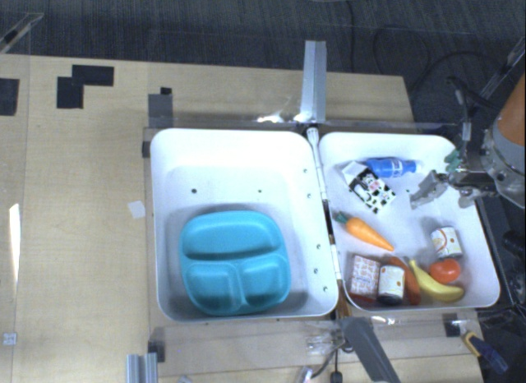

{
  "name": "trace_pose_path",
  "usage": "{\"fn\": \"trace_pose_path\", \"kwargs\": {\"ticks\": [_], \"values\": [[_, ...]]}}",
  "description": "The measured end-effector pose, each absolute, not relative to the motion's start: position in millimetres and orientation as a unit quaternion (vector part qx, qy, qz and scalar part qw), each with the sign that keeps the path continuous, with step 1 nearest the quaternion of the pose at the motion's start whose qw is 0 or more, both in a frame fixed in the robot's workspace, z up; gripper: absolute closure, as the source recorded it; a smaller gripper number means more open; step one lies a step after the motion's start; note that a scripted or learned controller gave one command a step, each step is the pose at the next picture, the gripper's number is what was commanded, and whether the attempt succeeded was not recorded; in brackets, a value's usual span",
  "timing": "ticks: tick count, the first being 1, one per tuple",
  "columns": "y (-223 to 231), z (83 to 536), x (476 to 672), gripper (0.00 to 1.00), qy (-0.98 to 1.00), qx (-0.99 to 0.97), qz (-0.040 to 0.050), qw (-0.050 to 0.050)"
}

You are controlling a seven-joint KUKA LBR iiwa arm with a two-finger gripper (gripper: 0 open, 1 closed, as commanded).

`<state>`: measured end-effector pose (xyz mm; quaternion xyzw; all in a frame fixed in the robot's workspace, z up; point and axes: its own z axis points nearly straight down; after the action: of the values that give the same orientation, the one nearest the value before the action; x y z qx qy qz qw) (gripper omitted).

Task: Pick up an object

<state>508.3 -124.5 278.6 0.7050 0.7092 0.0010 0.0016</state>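
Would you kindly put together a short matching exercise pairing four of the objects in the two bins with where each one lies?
Things:
1. blue divided tray
2. blue bottle
3. carrot
4. banana

Places:
A. far end of the right bin
B. near right corner of the right bin, beside the tomato
C. left bin
D. middle of the right bin, close to its left wall

Pairs: 1-C, 2-A, 3-D, 4-B
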Motion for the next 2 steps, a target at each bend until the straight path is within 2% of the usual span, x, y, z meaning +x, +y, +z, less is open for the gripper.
{"fn": "trace_pose_path", "kwargs": {"ticks": [1,2], "values": [[-120.1,172.6,539.7,0.00,0.655,0.755,0.0004,0.001],[-82.7,254.6,541.8,0.00,0.693,0.721,0.0019,0.002]]}}
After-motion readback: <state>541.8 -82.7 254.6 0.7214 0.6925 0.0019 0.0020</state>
